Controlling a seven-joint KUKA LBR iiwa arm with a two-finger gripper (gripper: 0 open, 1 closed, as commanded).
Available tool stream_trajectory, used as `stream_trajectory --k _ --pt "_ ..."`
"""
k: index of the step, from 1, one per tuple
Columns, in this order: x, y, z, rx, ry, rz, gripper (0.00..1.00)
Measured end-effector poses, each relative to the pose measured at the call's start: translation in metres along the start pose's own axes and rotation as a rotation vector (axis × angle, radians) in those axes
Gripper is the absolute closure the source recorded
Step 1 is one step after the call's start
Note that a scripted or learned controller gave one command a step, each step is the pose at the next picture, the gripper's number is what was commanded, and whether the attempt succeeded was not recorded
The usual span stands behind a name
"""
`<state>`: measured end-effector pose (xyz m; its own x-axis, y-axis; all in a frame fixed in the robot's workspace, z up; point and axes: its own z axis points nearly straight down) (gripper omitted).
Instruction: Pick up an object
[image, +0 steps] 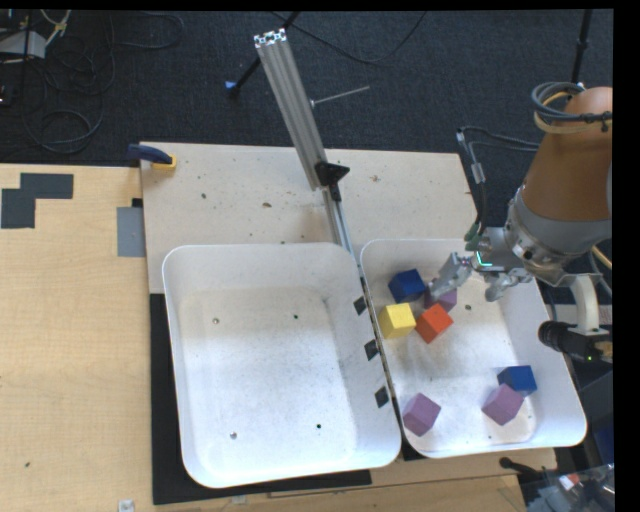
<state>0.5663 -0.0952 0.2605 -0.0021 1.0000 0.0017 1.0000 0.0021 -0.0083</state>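
Where the right bin (560, 420) holds its blocks, note that your hand (470, 275) hangs low over the tight cluster of blue block (405, 284), orange block (434, 323), yellow block (398, 318) and a part-hidden purple block (446, 297). Whether the hand is spread or closed cannot be told. Expect it to shove touching neighbours aside and come up holding nothing.

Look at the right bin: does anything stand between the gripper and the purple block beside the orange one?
Nothing visible does. The gripper is right over the purple block, which lies partly hidden beneath it. The blue block and orange block crowd close beside it, though neither blocks the way.
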Motion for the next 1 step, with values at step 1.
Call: stream_trajectory --k 1 --pt "-0.0017 0.0005 -0.0024 -0.005 -0.001 0.004 0.00"
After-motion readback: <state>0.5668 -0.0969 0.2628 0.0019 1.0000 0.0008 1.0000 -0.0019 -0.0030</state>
